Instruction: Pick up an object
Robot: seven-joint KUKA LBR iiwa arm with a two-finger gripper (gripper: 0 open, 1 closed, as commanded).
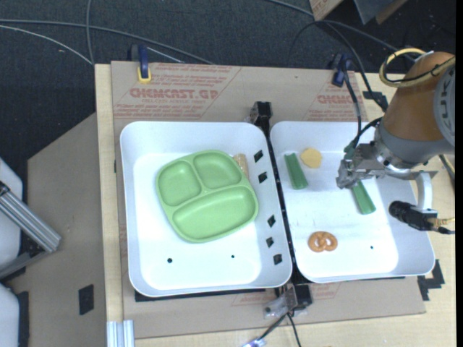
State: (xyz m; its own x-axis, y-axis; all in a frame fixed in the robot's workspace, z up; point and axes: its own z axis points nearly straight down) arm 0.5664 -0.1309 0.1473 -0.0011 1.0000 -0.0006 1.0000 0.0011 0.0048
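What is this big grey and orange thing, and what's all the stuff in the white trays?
It's a robot arm, seen by a camera looking down from above. It reaches in from the right, and its claw hangs over the right bin, right by a green stick. Nearby lie another green stick, a small yellow round piece and a toy pretzel. The left bin holds a green divided plate. I can't tell if the claw grips anything yet.

Reaching in from the right, orange band up top, wrist bent downward, pincer point(352, 179) low and pointing down-left.
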